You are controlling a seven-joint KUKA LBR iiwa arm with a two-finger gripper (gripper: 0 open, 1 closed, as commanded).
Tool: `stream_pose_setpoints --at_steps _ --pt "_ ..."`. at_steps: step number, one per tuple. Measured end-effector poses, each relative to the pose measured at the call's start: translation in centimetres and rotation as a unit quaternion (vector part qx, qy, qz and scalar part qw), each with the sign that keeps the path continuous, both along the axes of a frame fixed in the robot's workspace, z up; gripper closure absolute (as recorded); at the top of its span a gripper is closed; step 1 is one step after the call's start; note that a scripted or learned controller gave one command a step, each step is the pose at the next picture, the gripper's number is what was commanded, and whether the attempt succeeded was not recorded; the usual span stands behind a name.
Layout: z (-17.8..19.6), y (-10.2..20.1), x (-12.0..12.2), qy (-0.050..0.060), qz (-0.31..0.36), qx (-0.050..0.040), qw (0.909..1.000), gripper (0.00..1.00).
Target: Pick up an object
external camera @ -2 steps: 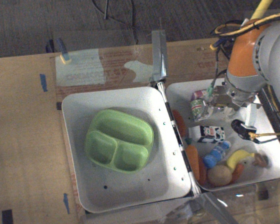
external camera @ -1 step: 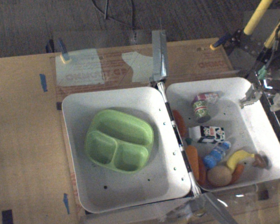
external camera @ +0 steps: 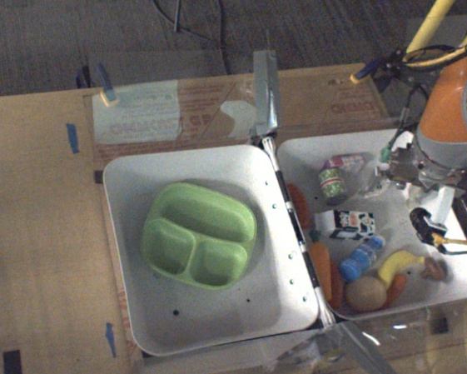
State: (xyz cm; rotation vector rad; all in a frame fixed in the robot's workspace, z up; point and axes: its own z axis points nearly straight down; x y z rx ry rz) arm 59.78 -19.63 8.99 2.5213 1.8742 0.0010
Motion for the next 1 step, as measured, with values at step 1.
stream_pose_setpoints --at_steps 1 --pt "0.99 0.08 0.06 0.0 0.001 -0.0006 1.0 1.0"
